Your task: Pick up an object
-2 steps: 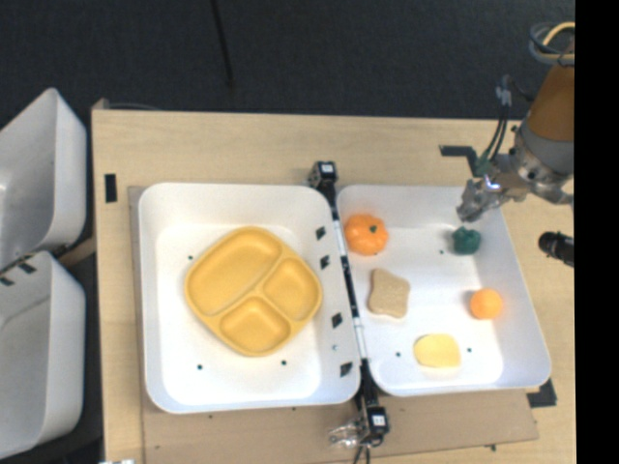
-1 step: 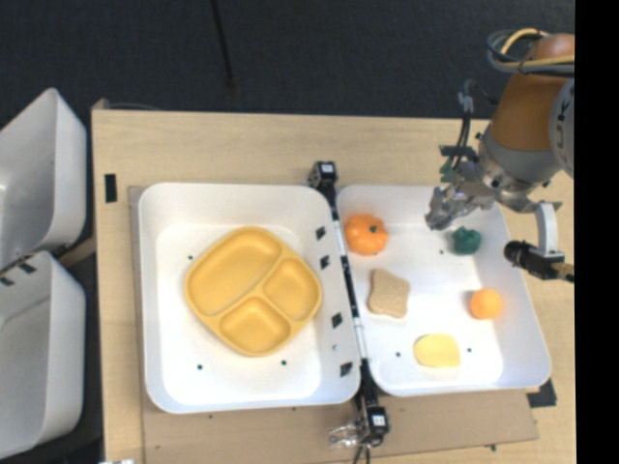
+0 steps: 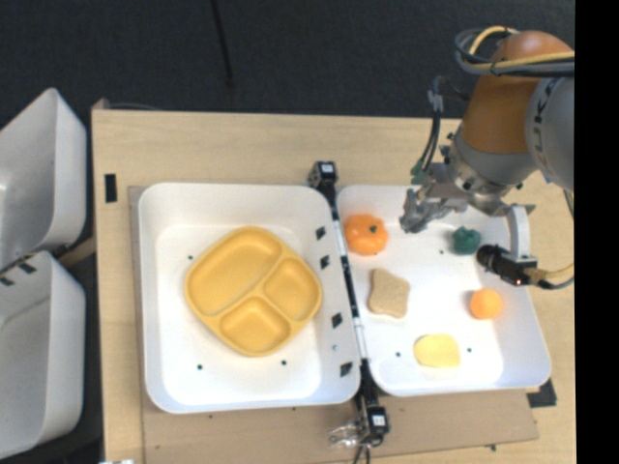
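- On the wooden bench (image 3: 116, 288), two shallow white bins lie side by side — the left bin (image 3: 164, 356) and the right bin (image 3: 513, 356) — touching along a shared middle edge.
- Left bin: a yellow divided tray (image 3: 253, 290) with three compartments lies near its centre, turned at a slant.
- Right bin, far left: an orange pumpkin-like toy (image 3: 366, 235) with a green stem, near the middle edge.
- Right bin, centre-left: a tan slice of toy bread (image 3: 389, 293), just nearer than the pumpkin-like toy.
- Right bin, near side: a pale yellow lump (image 3: 437, 351).
- Right bin, right side: a small orange ball (image 3: 486, 304), with a small dark green piece (image 3: 466, 240) farther back.
- Arm: it reaches in from the far right; the gripper (image 3: 414, 218) hangs over the far part of the right bin, between the pumpkin-like toy and the green piece, with nothing seen in its grasp — whether its jaws stand apart or together cannot be told.
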You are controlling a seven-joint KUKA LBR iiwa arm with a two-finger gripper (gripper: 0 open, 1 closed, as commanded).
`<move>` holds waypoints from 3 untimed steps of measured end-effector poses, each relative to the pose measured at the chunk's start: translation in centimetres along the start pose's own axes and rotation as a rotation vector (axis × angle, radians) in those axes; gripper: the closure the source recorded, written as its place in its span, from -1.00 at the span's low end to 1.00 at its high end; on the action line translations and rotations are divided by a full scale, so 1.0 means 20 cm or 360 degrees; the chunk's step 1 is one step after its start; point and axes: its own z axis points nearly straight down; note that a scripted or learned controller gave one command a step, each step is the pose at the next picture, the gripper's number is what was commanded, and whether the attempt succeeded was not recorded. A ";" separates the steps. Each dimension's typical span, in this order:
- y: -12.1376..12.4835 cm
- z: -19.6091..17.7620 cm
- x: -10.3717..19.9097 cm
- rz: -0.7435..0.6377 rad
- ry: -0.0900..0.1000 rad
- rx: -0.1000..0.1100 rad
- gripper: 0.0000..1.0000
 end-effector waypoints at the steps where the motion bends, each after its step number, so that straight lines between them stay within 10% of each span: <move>1: -0.12 0.00 0.24 0.0003 -0.0003 0.0002 1.00; 3: -0.24 -0.05 0.80 -0.0003 0.0000 0.0005 1.00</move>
